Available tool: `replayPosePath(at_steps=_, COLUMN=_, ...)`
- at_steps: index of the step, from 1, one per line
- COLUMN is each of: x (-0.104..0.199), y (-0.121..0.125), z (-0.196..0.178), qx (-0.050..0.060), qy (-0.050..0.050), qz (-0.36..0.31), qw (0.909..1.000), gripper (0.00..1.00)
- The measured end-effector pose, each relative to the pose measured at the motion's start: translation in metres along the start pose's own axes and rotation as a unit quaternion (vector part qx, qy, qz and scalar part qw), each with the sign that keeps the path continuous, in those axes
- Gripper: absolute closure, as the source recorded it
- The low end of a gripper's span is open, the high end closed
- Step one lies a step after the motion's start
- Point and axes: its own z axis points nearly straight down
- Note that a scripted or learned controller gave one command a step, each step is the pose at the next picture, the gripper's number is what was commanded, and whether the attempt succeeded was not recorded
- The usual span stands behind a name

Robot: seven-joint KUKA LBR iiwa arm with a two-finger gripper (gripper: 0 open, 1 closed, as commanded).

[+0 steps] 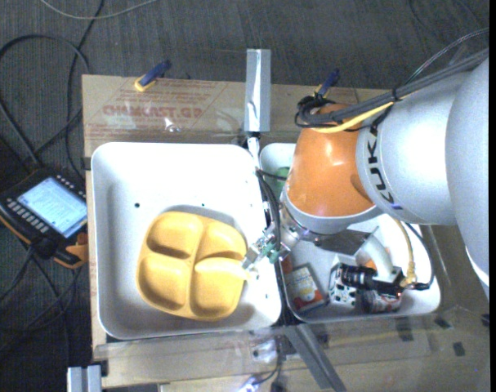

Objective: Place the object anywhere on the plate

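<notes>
A yellow plate point(186, 272) with three sections lies in the left white bin point(121, 194), toward its front right. My gripper point(261, 256) hangs low over the divide between the two bins, right at the plate's right edge. A small pale green and white bit point(270, 252) shows at its tip; I cannot tell whether it is an object or part of the gripper. The orange band and wrist point(329, 178) cover much of the right bin point(431, 296).
In the right bin lie a small red and white packet point(301, 285), a dark cluttered object point(364, 288) and a white piece point(380, 253); something green point(277, 171) peeks out at its back left. A pendant point(47, 211) sits left of the bench.
</notes>
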Motion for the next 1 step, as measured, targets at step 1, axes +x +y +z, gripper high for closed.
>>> replayPosePath(at_steps=1, x=0.0255, y=0.0216, z=0.0066, qx=-0.002, qy=-0.002, qz=-0.121, qw=0.9926, gripper=1.0)
